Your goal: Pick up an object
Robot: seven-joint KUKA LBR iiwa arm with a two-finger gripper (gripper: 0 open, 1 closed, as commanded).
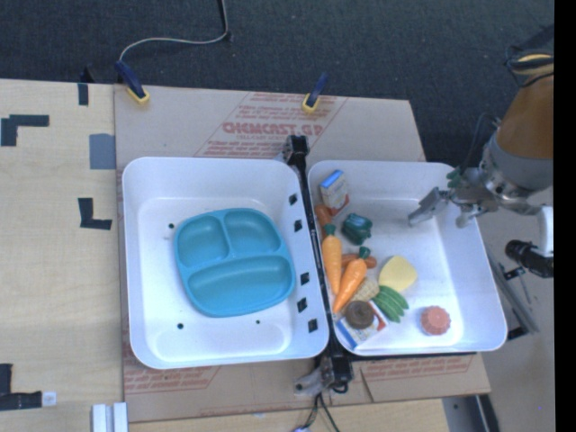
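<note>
The left bin (144, 268) holds a blue divided plate (236, 261). The right bin (468, 268) carries toy food crowded along its left side: two carrots (340, 268), a small carton (334, 188), a yellow piece (398, 274), and a red ball (436, 320) near the front. The claw (436, 205) hangs over the right bin's far right edge, fingers spread, gripping nothing.

A divided plate (234, 261) lies mid-floor in the left bin (144, 331). In the right bin (468, 282), toy foods crowd its left wall; a round piece (436, 320) sits apart near the front-right corner.
</note>
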